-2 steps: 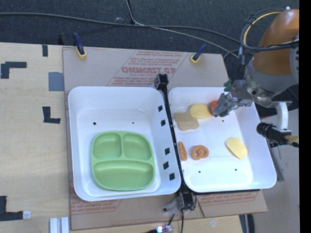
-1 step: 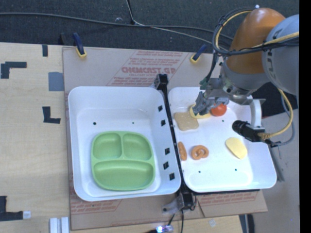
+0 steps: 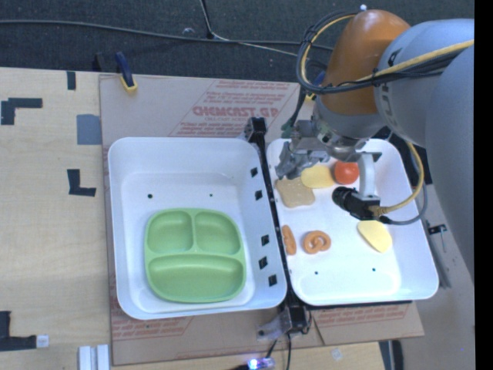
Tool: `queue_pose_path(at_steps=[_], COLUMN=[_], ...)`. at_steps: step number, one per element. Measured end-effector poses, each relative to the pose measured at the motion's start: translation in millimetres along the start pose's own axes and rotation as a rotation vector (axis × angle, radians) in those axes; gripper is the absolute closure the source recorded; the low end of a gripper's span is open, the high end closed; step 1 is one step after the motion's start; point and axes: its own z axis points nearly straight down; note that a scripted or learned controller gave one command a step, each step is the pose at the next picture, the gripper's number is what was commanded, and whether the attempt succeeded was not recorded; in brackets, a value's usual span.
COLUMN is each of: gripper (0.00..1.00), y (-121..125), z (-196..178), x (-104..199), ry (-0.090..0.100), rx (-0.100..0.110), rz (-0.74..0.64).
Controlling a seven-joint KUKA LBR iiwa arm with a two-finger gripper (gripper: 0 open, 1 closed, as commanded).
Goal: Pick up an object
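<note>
White right-hand bin point(image 3: 416, 284) before you holds small toy foods, and the tan toast slice point(image 3: 296, 193) just under the end effector point(image 3: 296, 160), whose finger state you cannot tell, looks light and stiff, best pinched across its thin edges.

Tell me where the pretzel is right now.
The pretzel lies in the right bin, near its middle, between the small orange piece on its left and the yellow wedge on its right.
</note>
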Motion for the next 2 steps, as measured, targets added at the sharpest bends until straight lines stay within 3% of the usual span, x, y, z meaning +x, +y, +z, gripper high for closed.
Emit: queue_pose_path(at_steps=[1, 2], gripper=[1.00, 1.00], y=[26.9, 49.1], z=[-5.4, 15.3], x=[45.5, 92.6], ry=[0.001, -0.001], rx=[-0.003, -0.001], rz=[0.000, 0.001])
